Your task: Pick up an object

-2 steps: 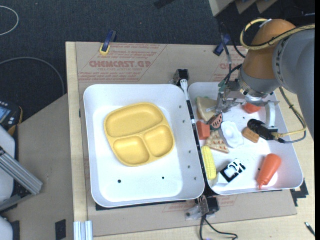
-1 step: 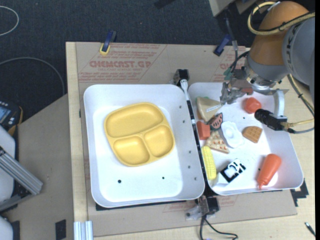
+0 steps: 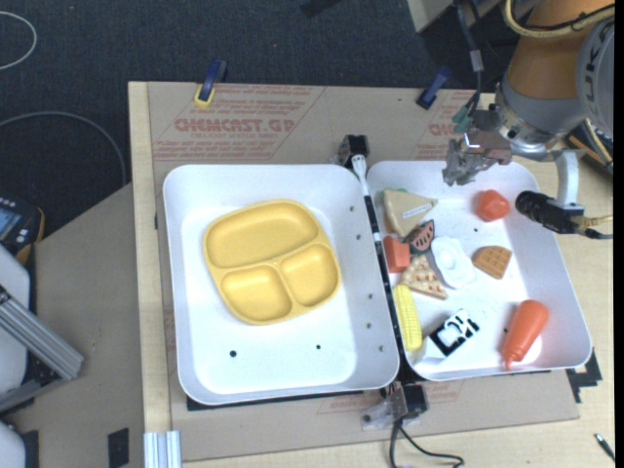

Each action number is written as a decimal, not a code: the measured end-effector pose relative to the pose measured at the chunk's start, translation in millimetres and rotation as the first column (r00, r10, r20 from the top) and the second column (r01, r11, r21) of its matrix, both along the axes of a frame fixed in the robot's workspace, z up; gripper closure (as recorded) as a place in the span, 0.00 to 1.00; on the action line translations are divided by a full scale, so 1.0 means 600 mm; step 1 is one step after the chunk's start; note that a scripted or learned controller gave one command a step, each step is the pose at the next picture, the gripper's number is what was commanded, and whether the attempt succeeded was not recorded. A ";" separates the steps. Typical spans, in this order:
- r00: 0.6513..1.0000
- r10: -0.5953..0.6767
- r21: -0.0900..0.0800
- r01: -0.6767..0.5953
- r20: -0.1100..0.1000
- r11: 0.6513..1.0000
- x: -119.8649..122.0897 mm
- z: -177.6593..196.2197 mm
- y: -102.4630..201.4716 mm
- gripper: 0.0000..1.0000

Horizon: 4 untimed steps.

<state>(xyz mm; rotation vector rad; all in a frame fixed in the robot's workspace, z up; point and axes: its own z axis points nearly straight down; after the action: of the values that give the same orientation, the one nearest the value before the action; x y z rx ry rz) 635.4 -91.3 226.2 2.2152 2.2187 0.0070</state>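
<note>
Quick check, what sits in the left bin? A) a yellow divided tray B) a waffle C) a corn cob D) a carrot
A: the yellow divided tray lies alone in the left bin; the carrot, corn cob and waffle are all in the right bin.

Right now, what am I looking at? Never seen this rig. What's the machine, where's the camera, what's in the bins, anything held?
One fixed camera looks down at a slant on a bench. The grey and orange arm reaches in from the right; its gripper hangs over the right bin's far edge, nothing visible between its fingers. The left bin holds a yellow divided tray. The right bin holds toy food: a carrot, corn cob, waffle, sandwich wedge, a small red piece and others.
</note>
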 end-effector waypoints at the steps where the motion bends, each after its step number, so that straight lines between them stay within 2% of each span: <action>1: 1.000 -0.003 0.003 0.003 -0.014 1.000 -0.092 -0.013 -0.001 1.00; 2: 1.000 0.000 0.003 0.000 -0.010 1.000 -0.136 0.015 0.022 1.00; 3: 1.000 -0.003 0.002 0.003 -0.012 1.000 -0.135 -0.021 0.016 1.00; 4: 1.000 0.000 0.003 0.000 -0.009 1.000 -0.135 -0.016 0.025 1.00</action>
<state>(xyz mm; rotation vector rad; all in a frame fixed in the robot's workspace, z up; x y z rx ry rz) 554.1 -76.3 216.7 2.2216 2.2242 -0.0006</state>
